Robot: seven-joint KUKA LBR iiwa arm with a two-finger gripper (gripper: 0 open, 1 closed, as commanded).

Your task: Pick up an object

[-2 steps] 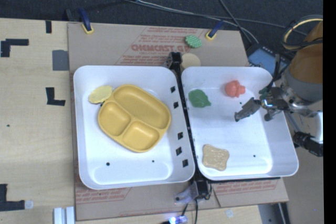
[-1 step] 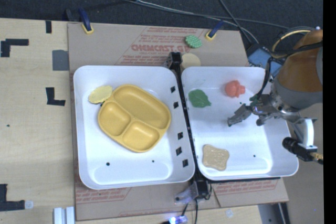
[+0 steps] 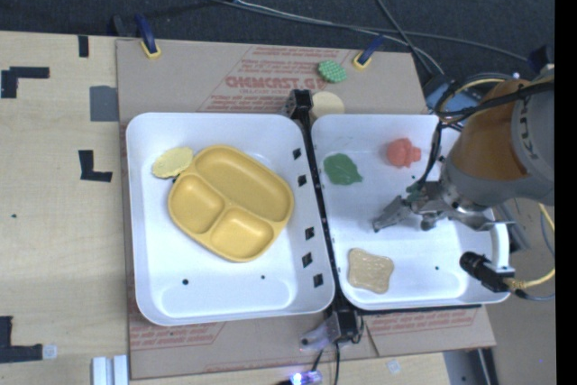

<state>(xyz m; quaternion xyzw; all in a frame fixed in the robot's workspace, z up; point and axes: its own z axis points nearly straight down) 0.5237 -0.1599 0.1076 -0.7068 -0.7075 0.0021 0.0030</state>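
Partly blurred, the gripper (image 3: 386,220) hovers over the right bin (image 3: 451,288), its fingers' spread impossible to tell, amid a flat green piece (image 3: 342,169), a lumpy red piece (image 3: 403,152) and a tan slab (image 3: 370,270).

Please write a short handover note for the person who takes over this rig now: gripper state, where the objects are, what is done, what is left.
Gripper: over the right bin, holding nothing.
Right bin: green piece upper left, red piece top, tan piece at the bottom.
Left bin: yellow tray, pale yellow piece at its upper left.
Done: nothing picked yet.
Left: grasp one object and lift it.
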